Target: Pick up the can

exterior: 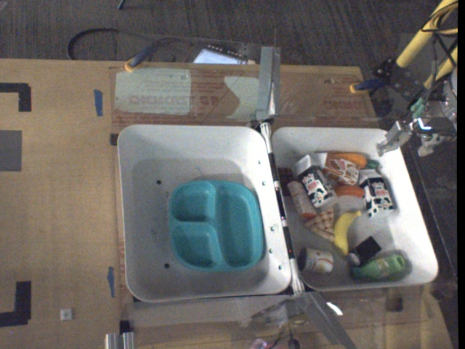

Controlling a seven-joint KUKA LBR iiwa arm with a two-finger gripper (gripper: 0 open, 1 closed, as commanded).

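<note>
The can point(317, 261), small and pale with a darker label, lies on its side at the near left corner of the right bin point(418, 217). My gripper point(408, 132) hangs over the far right corner of that bin, well away from the can and above the bin's rim. Nothing shows between it and the objects below.
Packed around the can are a banana point(341, 231), a pizza slice point(322, 222), two cow-print cartons point(317, 187) point(377, 195), an orange item point(347, 161), a black block point(365, 249) and a green bottle point(380, 267). The left bin point(138, 158) holds a teal divided tray point(216, 224).
</note>
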